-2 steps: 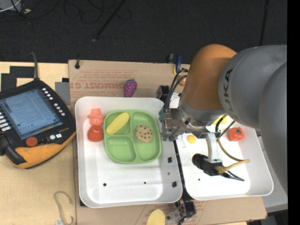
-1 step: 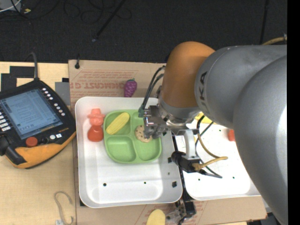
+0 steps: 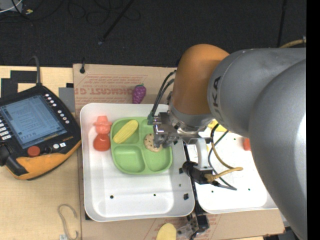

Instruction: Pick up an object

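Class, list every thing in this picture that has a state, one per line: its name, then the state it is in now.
Gripper: low over the green tray, fingers hidden.
Green tray: flat in the left bin, holding corn and a cookie.
Corn: lying in the tray's upper-left compartment.
Cookie: lying in the tray under the gripper.
Red figure: upright in the left bin, beside the tray.
Pendant: screen lit.

Teach pendant point(image 3: 32, 134), orange-edged with lit screen, lies on the bench left of the bins. Purple grape-like toy point(image 3: 139, 93) sits on printed cardboard point(image 3: 107, 86) behind the left bin. Metal hook point(image 3: 69, 220) at lower left. Yellow rounded object point(image 3: 166, 231) at front edge. Dark cables point(image 3: 120, 6) trail across black backdrop.
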{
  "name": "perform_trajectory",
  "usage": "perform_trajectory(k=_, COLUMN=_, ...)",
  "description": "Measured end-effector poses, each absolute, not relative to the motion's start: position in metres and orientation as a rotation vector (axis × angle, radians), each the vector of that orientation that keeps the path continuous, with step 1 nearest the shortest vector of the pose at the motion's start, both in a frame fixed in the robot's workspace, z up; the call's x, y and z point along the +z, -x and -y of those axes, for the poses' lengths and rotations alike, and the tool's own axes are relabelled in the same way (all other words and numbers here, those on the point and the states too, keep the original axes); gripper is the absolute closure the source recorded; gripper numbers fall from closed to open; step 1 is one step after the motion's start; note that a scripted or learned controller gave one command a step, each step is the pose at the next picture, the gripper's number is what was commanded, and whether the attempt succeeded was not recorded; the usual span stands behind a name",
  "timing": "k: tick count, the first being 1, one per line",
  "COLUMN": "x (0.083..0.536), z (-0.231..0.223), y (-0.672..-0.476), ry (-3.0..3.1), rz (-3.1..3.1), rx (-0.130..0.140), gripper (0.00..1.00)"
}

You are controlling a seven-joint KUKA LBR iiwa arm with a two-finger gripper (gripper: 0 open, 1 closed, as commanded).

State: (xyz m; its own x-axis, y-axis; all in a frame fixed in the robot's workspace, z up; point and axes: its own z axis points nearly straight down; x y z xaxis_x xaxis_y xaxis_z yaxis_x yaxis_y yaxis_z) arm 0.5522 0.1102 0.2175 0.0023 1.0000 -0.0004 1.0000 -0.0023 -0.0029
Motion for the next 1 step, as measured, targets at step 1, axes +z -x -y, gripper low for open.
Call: perform_trajectory(k=1, x=0.2269, z=-0.1134, y=-0.5459, ry=2.221, rz=2.220, rx=0.002, gripper=1.00)
